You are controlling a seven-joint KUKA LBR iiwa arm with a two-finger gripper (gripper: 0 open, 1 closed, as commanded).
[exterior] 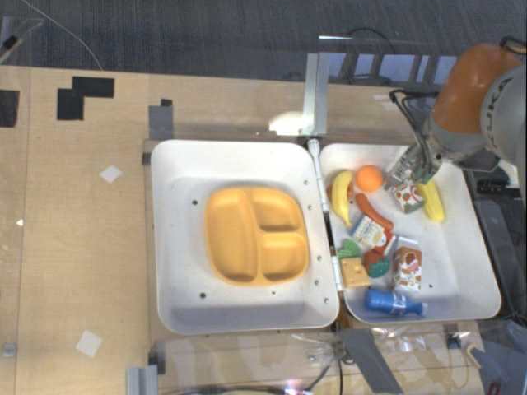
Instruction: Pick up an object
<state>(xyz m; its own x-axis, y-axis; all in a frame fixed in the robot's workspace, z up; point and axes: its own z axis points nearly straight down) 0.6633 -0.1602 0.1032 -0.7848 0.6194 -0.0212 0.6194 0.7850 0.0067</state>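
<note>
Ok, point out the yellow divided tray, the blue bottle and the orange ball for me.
yellow divided tray point(247, 241): camera view, on the ridge between its compartments.
blue bottle point(389, 302): camera view, on the middle of its body.
orange ball point(369, 178): camera view, on the centre of its top.

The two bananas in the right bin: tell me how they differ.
The left banana lies by the bin's left wall, next to the orange ball; the right banana lies further right, beside a small carton under the pincer. The left banana shows whole; the right banana's upper end is hidden by the pincer. Both are yellow and lie roughly lengthwise up the bin.
</note>
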